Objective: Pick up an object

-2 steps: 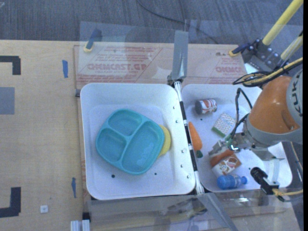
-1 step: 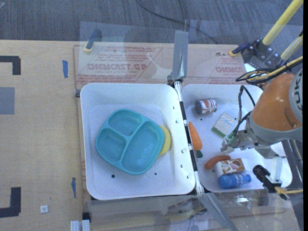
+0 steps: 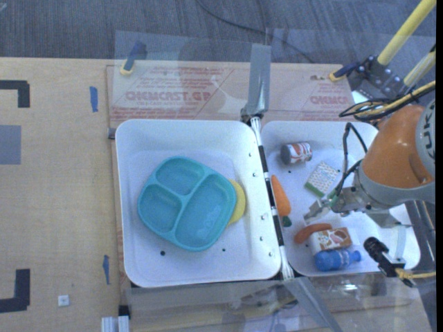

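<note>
Camera view: gripper low in the right bin

Two-finger metal gripper hangs mid-bin with fingers apart, nothing between them. Orange plastic carrot lies by the right white bin's left edge. Small blue plastic bottle sits near the front edge.

Two white bins side by side on a wooden bench; grey carpet beyond
</note>
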Controlling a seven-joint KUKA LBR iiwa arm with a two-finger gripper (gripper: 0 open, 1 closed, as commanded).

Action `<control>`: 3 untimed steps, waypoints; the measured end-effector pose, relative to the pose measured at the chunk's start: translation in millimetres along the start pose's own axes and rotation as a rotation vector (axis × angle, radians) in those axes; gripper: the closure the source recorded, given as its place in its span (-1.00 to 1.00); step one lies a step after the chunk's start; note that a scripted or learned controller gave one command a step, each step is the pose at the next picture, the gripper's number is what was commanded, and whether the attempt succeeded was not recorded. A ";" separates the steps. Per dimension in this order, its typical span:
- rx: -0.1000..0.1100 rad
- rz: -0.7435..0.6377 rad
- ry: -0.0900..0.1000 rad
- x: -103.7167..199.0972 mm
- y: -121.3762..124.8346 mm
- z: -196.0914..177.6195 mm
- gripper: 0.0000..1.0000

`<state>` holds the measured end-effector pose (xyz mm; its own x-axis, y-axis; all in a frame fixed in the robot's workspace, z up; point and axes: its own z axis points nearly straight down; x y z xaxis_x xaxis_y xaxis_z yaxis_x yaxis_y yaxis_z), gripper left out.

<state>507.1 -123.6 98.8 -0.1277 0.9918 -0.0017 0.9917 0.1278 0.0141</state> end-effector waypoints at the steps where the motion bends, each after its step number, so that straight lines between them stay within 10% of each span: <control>1: 0.000 -0.003 -0.004 18.9 -21.8 9.6 -1.00; 2: -0.003 0.003 -0.004 16.8 -21.1 -0.3 1.00; 3: 0.015 0.045 0.000 6.7 -23.8 -153.7 1.00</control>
<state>480.5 -120.0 252.1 -0.0828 0.9966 -0.0009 0.9966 0.0828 -0.0005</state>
